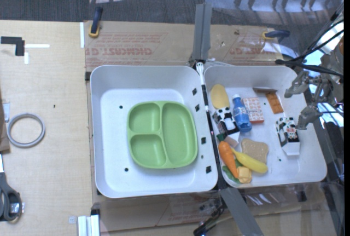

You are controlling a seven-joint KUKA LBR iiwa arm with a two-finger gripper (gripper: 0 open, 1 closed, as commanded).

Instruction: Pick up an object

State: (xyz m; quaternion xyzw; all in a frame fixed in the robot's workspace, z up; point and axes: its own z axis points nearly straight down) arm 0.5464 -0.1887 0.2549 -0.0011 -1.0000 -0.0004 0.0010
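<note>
A green three-part plate (163, 134) lies in the left bin (104, 136). In the right bin (311, 172), a blue bottle (240, 114) lies among carrot (228, 157), banana (250, 161) and bread (255, 149). At far right the jaws (302, 99) stand apart, holding nothing.

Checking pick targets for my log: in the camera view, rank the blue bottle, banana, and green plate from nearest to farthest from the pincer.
The pincer hangs at the right bin's right edge.
1. Blue bottle: right bin, middle-left.
2. Banana: right bin, near front edge, a little farther than the bottle.
3. Green plate: left bin, clearly farthest.
</note>
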